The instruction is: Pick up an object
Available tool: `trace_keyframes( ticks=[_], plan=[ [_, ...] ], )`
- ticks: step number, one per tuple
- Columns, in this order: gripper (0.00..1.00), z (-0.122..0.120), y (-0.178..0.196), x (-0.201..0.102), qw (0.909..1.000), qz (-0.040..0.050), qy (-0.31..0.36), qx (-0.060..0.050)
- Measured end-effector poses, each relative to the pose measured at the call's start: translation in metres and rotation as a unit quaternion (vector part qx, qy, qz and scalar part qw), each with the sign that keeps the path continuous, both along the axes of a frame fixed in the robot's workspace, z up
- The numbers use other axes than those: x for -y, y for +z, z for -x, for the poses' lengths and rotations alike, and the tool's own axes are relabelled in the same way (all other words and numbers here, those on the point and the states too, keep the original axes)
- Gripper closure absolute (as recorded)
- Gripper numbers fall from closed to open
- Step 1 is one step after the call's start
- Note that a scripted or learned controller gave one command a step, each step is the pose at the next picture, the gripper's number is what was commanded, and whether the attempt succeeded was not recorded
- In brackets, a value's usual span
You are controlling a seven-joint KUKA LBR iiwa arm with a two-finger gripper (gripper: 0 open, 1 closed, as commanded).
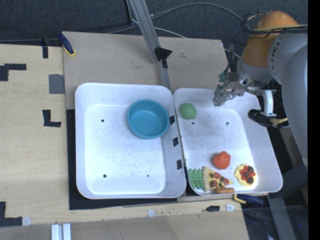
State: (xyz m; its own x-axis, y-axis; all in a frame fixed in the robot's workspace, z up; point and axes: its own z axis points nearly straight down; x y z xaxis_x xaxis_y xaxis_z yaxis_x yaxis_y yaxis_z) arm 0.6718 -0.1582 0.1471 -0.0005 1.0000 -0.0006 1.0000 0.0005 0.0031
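I've got the end effector [223,95] over right white bin's [260,149] far edge, near small green ball [188,110], a likely target; grip state unreadable.

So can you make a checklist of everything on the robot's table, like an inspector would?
Surface: bench bearing left bin and right bin, side by side.
Job's things: blue bowl in left bin; green ball, red ball, pizza slice and small round tart in right bin.
Clutter: black tape marks on bench.
Grippers: gripper above right bin's far edge, holding nothing visible.
Cables: cable arcing behind the bench.
Surroundings: slanted metal pole; dark floor.
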Motion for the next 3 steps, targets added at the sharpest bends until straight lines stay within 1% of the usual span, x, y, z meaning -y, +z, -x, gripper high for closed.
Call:
trace_keyframes(
  ticks=[1,2,3],
  plan=[
    [1.0,-0.006,0.045,-0.005,1.0,-0.0001,0.0,0.0],
    [1.0,-0.007,0.098,-0.005,1.0,0.0,0.0,0.0],
    [1.0,-0.002,0.09,-0.048,1.0,-0.0007,0.002,-0.002]
  ],
)
